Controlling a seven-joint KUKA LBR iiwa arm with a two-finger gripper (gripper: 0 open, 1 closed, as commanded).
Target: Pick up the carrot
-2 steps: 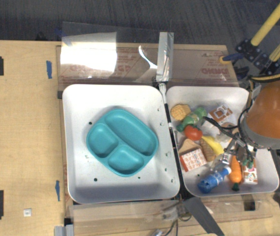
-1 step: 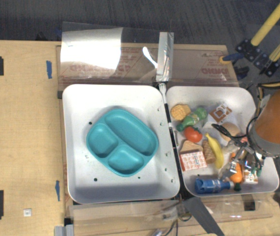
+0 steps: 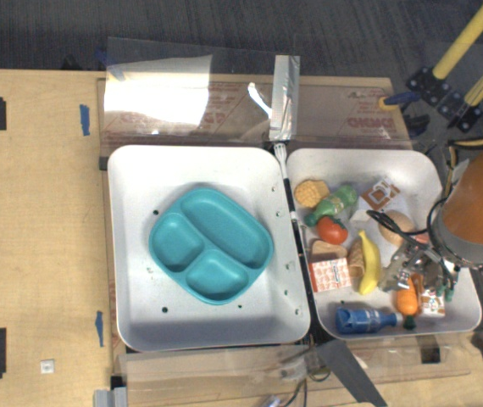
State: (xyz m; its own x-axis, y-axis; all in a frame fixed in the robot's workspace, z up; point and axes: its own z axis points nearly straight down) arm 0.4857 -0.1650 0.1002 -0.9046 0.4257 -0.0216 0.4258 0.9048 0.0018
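The carrot (image 3: 407, 302) is a small orange piece lying near the front right of the right bin (image 3: 458, 320), between a blue bottle (image 3: 366, 318) and a small printed box (image 3: 432, 303). My gripper (image 3: 413, 276) hangs low in the bin, right above and just behind the carrot, reaching in from the right under the orange band (image 3: 477, 210) of the arm. Its metal parts hide part of the carrot's top end. I cannot make out whether it touches the carrot.
The right bin also holds a banana (image 3: 369, 264), a red and white box (image 3: 330, 274), a tomato (image 3: 332, 230), a green vegetable (image 3: 337, 202), a yellow corn piece (image 3: 311, 192) and a brown box (image 3: 381, 195). A teal divided plate (image 3: 212, 242) lies in the left bin (image 3: 131, 185).
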